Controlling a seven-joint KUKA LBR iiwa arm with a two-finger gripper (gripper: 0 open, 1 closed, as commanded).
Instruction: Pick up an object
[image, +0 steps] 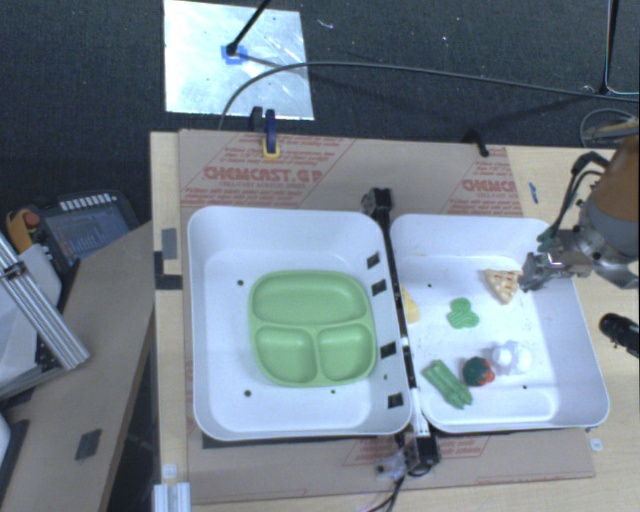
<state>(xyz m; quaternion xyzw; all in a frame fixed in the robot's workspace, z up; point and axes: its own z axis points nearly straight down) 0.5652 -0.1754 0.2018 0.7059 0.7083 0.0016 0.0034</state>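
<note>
Camera view looks down at a slant on my bench (165, 330), where 2 shallow white bins sit side by side on a sheet of brown cardboard (330, 165) printed with red lettering. My arm (612, 215) reaches in from the right, and my gripper (538, 268) hangs over the upper right part of the right bin (570, 390), just beside a tan wedge-shaped piece (503, 284) that looks like a pizza slice; its dark tip is small and partly hidden by the wrist, so I cannot tell how it is set, and I see nothing clearly between it. The wedge lies on the bin floor, near the tip but apart from it as far as I can judge. Below it, toward the middle of the bin, lies a small green clover-shaped item (462, 314). Nearer the front edge sit a white lumpy object (508, 356), a round item (478, 372) coloured green and red touching it on its left, and a long green pod-like piece (446, 384) lying slantwise just left of that. A small yellow thing (409, 306) rests against the divider between the bins. The left bin (215, 250) holds a pale green tray (311, 327) with 3 compartments, 1 wide one at the back and 2 smaller ones in front.
</note>
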